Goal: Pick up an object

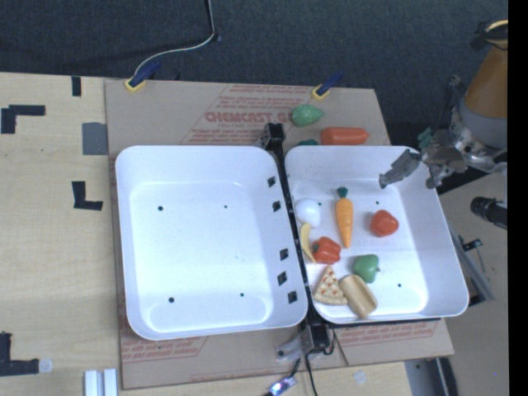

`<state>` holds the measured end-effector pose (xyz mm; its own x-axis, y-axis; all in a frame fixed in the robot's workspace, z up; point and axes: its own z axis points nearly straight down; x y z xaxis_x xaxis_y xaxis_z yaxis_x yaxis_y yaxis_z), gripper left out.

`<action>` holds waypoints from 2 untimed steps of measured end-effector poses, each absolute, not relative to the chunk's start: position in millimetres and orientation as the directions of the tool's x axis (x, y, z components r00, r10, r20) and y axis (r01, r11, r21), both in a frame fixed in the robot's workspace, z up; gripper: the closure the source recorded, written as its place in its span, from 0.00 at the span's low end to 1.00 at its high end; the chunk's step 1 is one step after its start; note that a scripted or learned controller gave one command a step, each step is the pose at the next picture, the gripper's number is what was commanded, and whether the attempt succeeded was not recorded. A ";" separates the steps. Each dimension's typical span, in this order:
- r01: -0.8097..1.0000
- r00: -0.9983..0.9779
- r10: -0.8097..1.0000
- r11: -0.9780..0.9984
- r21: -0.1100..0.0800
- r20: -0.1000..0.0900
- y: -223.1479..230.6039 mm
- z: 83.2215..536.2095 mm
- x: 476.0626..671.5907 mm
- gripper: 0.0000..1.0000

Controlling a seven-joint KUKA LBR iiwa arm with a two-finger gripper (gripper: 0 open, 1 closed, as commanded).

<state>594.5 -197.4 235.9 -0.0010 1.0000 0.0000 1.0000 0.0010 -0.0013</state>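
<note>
Two shallow white bins are seen on the worktop (pixel 49 221). The left bin (pixel 198 238) has a smooth bare floor. The right bin (pixel 412 262) holds eight small toy foods; the plastic carrot (pixel 344 219), tapered and orange, lies left of and nearer than the end effector (pixel 412 168), well apart from it. Its fingers appear spread with nothing between them, though the view is poor.

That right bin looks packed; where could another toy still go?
Crowded: the right bin's left half, carrot down to pizza slice. Free: its floor right of the red tomato, its upper-left corner above the white egg, and the left bin.
</note>
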 end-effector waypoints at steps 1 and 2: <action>1.000 0.000 1.000 0.000 0.007 -0.004 -175.0 99.2 613.2 0.00; 1.000 -0.001 1.000 0.001 0.001 -0.001 -192.4 85.0 589.1 0.00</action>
<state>589.1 -192.4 85.0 -0.0007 1.0000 -0.0011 1.0000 0.0007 0.0013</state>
